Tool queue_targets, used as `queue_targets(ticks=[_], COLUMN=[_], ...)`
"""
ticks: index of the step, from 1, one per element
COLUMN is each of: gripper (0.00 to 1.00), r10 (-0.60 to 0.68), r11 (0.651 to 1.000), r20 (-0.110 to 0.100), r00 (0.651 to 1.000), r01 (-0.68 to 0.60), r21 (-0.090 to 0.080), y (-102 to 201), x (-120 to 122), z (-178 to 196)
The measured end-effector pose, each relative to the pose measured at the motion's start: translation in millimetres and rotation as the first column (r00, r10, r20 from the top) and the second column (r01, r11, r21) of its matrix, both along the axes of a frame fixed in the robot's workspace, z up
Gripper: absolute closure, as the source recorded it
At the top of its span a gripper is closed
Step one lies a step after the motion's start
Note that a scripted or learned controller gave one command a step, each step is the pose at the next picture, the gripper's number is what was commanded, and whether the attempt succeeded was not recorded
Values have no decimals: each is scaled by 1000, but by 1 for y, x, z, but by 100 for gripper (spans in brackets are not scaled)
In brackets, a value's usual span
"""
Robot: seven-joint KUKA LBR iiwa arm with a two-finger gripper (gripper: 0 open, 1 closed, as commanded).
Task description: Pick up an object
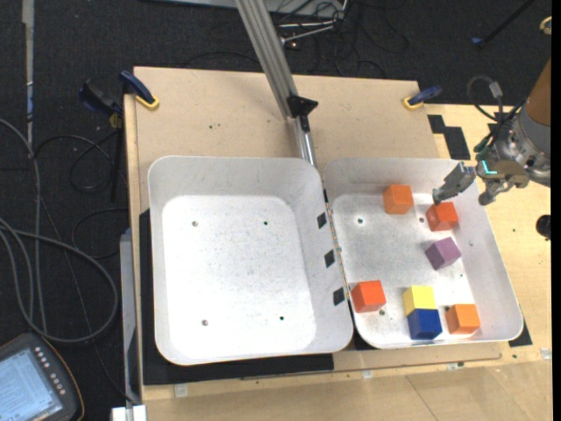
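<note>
- Hovering over the far right corner of the right bin (491, 235), the gripper (473, 182) is sitting just above and beside a red-orange cube (442, 216); that cube is looking like the likeliest target, being the nearest thing to the fingers.
- Standing apart, the two fingers are reading as spread, with nothing between them, so no object is being held yet.
- Resting on the right bin's floor are all the candidates: an orange cube (398, 199) near the back, a purple cube (443, 253) in the middle, another orange cube (368, 296) by the left wall, and a yellow cube (418, 299) touching a blue cube (424, 324), with one more orange cube (463, 319) just beside them.
- Lying alongside, the left bin (166, 235) is offering a drop spot.
- Running off the right edge, the arm is being cut off, and the fingertips are blurring against the bin rim, so their exact height is hard to judge.
</note>
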State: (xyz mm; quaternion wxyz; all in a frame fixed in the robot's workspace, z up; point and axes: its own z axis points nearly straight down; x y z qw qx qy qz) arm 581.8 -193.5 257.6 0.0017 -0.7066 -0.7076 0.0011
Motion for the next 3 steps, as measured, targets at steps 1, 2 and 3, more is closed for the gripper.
queue_targets(ticks=[1,2,3], gripper=[0,0,0], r10=[1,-2,-2], r11=[1000,1000,1000], r20=[4,0,-2], r00=[1000,1000,1000], r01=[-1,2,2], r21=[-1,0,0], y=[0,2,6], x=[1,-1,-11], z=[2,-41,-93])
